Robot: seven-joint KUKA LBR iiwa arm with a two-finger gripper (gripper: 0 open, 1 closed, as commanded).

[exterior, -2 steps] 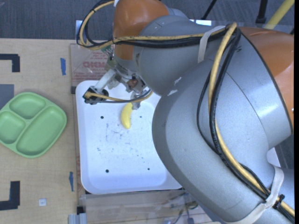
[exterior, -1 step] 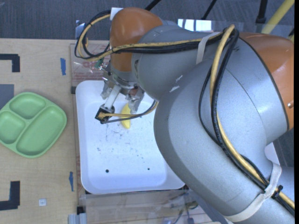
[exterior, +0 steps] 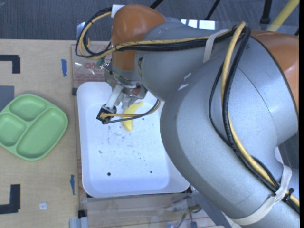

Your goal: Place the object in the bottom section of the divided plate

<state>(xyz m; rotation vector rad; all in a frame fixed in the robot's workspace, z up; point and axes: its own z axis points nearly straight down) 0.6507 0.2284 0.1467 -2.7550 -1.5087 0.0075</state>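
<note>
Nearest the camera, the thick grey link of the robot arm [exterior: 228,127] fills the lower right. A yellow and black cable is strapped along it. The link hides the right side of the white bin [exterior: 123,175].

The bin's near rim sits at the bottom centre. Its floor there is bare white, marked with small dark specks and faint scuffs. To the left of the bin is the pale wooden bench [exterior: 42,184]. On its near part are a black tape corner mark [exterior: 14,198] and a short strip of blue tape [exterior: 72,184].

Further in, on the bench and well apart from the bin's left wall, lies a light green divided plate [exterior: 42,132]. It has three compartments: two small ones on its far and left sides, and one large one on the side nearest the bin. All three show only bare green.

At about the same depth, in the far half of the bin, a yellow banana-shaped object [exterior: 128,124] lies on the white floor, well away from the plate. The gripper [exterior: 124,103] hangs directly over the object's far end and covers part of it. The wrist blocks the view, so it cannot be told whether the gripper is spread or closed, or whether it touches or grips the yellow object.

Above the gripper the arm's rounded orange band [exterior: 135,20] bulges towards the far edge of the bench. Beyond it is dark grey flooring.
</note>
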